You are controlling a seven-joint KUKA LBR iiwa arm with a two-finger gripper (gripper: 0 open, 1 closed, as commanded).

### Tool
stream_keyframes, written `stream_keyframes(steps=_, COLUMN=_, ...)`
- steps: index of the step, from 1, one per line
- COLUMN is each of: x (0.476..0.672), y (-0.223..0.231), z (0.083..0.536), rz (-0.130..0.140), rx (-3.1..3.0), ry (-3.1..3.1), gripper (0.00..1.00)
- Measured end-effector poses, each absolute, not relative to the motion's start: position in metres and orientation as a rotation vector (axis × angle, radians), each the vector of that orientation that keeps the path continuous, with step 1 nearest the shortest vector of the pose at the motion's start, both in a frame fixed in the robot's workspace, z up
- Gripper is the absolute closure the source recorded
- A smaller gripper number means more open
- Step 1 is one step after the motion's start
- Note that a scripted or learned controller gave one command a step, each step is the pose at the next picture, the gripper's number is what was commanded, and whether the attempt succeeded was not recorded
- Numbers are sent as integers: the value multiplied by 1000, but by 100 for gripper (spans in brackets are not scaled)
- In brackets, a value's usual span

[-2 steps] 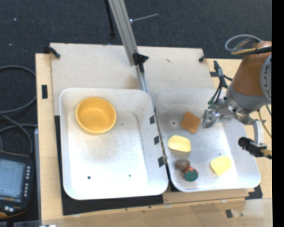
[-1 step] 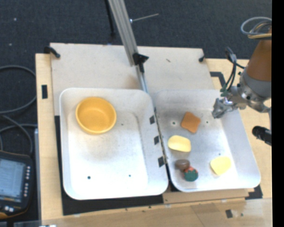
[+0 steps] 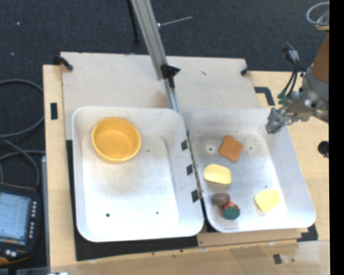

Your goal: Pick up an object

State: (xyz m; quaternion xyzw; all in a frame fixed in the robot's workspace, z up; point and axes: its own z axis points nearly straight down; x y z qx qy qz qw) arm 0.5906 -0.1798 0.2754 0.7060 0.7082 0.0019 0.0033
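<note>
Claw (image 3: 274,122) sits at the upper right corner of the right bin (image 3: 292,165), above or on its rim; height above the bin cannot be judged from this slanted view. It appears as a small grey shape at the end of the arm (image 3: 315,90). Whether it is apart or together: cannot tell, too small and blurred. Nothing is visibly held.

Candidates for the pick, all lying in the right bin, going outward from the claw:
- brown square block (image 3: 231,148), nearest, down and left of the claw, apart from it.
- pale yellow rounded piece (image 3: 217,174), below the block, near the bin's left wall.
- flat yellow piece (image 3: 268,200), toward the lower right corner.
- small brown lump (image 3: 220,199) touching or just beside a green and red object (image 3: 231,211), at the bin's lower edge; shapes not identifiable.

Left bin (image 3: 160,211) holds an orange bowl (image 3: 116,139) at its upper left, well apart from the claw.

Progress, as a judgement: no grasp made; every object rests on a bin floor. Remaining: descend on one object, close, lift.

Cut off: most of the arm runs out of the view's right side. An aluminium rail (image 3: 149,30) crosses the desk (image 3: 57,256) toward the gap between the bins.
</note>
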Motion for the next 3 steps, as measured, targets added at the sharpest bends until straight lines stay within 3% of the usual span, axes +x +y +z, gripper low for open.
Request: stream_keyframes(steps=3, x=621, y=-23, z=252, rz=-2, rx=2217, ry=2227, gripper=100)
